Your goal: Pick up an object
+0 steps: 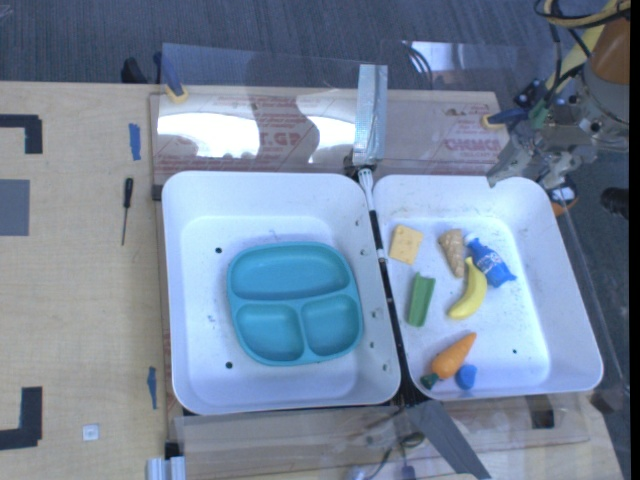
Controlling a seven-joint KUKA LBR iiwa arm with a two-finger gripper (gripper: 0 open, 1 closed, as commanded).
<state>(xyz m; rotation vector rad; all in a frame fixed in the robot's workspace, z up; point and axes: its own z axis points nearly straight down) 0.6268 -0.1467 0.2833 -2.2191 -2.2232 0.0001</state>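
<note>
1. Right now the claw (545, 163) hangs at the upper right of the frame, over the top rim of the right bin (575, 338); whether it is released or clenched I cannot tell, and nothing can be seen in its grip.
2. Everything it could pick lies below and to the left of it in the frame, on the floor of the right bin. There is just one arm, and it is on that side.
3. Nearest the claw is a blue packet (490, 262), with a yellow banana (469, 291) touching it on its lower left. The banana's long axis runs steeply, from upper right to lower left.
4. A knobbly tan piece (454, 250) stands just left of the banana, its length running up and down the frame. A yellow cheese wedge (405, 245) lies further left, and a green stick (420, 300) lies below the cheese, nearly upright in the frame.
5. Near the bin's lower edge lies an orange carrot (453, 353), slanting from upper right to lower left, with a small blue ball (466, 376) touching it.
6. The left bin (190, 298) holds a teal tray (294, 302) with three compartments.
7. Judging from this, the blue packet or the banana is the shortest reach.
</note>
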